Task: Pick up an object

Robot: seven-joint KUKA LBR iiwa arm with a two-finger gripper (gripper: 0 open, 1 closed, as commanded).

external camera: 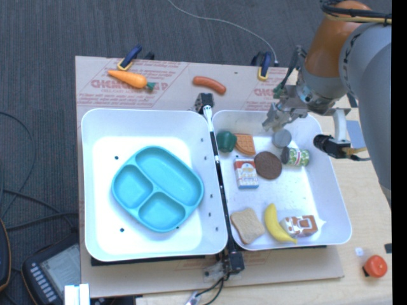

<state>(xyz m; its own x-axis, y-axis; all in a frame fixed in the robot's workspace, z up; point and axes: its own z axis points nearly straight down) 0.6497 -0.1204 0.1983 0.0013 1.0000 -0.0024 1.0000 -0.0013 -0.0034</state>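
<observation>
The right bin [331, 189] holds several toy foods. A dark green piece [226, 141] and an orange waffle cracker [245, 145] lie at its upper left. A brown round cookie [268, 165] sits mid-bin beside a green-and-white can [296, 157]. A red-and-white carton [246, 173] lies left of the cookie. Along the front are a bread slice [247, 225], a banana [276, 223] and a small printed packet [301, 225]. My gripper [280, 124] hangs over the bin's far edge, just above the cookie and can, with a grey round part [282, 137] below it.
The left bin [102, 138] carries a blue divided plate [158, 188]. On the cardboard behind the bins lie a toy carrot [130, 79] and a sausage [209, 84]. Blue-and-yellow clamps [265, 65] hold the board. An orange item [376, 267] rests at the bench's lower right.
</observation>
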